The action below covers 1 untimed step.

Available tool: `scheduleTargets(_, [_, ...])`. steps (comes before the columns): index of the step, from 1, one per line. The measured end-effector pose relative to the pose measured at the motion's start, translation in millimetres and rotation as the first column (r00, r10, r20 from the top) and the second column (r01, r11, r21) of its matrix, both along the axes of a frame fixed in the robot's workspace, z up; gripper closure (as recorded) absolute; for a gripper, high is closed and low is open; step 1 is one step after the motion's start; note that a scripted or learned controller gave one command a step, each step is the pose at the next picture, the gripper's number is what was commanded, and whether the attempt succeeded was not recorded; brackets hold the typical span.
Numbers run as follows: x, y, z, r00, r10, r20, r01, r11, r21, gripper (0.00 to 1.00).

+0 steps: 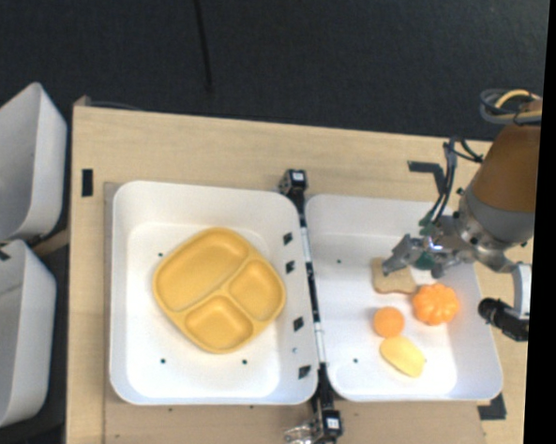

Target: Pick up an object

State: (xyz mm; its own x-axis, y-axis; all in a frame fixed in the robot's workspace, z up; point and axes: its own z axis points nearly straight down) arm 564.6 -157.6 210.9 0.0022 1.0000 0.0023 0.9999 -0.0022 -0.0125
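Gripper (409,257) sits low in the right bin (353,221), coming in from 3 o'clock under the grey wrist w/ orange band. Can't tell whether it is released or clenched; the tip is too small and dark against the tan biscuit-like piece (394,282) directly below it, at roughly the bin's centre-right. Nothing is visibly between the tips, so no hold is claimed.

Right bin carries all loose candidates, bunched toward 4 o'clock of that bin: tan piece topmost, orange pumpkin-shaped toy (435,304) just beside it at its 4 o'clock, small orange ball (388,321) below the tan piece, pale yellow lemon-shaped item (402,356) lowest, near the bin's front wall. Ball and lemon are close, possibly touching; pumpkin looks apart from both.

Left bin (119,366) holds a yellow divided tray (219,289), three compartments, lying flat and rotated, approx. centred. It's well apart from the arm, so prob. not the target.

Judgement: arm is positioned over the tan piece because it's the nearest item to its approach line and sits at the cluster's edge, w/ free space at 9 and 12 o'clock. Flat, thin shape makes a pinch tricky; the pumpkin alongside could get nudged. Task looks not yet done, since every item rests on the bin floor.
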Motion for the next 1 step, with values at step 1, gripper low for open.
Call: scheduleTargets(1, [2.8,0.3,7.7,1.0,0.004,0.013,-0.004,1.0,-0.002,0.0])
